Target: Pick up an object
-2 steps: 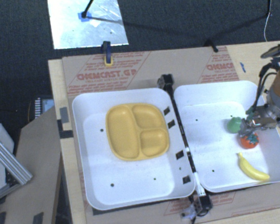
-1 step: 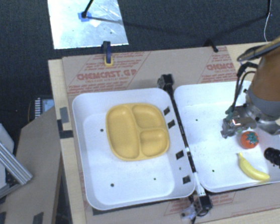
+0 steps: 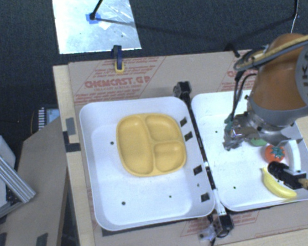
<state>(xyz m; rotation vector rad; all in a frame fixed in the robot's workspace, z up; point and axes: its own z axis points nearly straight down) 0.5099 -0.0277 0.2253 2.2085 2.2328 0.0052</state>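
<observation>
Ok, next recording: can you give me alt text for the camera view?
A grey and orange robot arm reaches from the right over the right white bin, its gripper low above the floor. A banana and a small orange-red object lie near that bin's right edge; the left bin holds a yellow divided plate.

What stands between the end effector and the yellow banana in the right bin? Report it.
Nothing separate lies between them. The end effector hangs over the right white bin, the yellow curved banana lies toward the bin's near right corner, beside a small orange-red object and under the arm's own body.
</observation>
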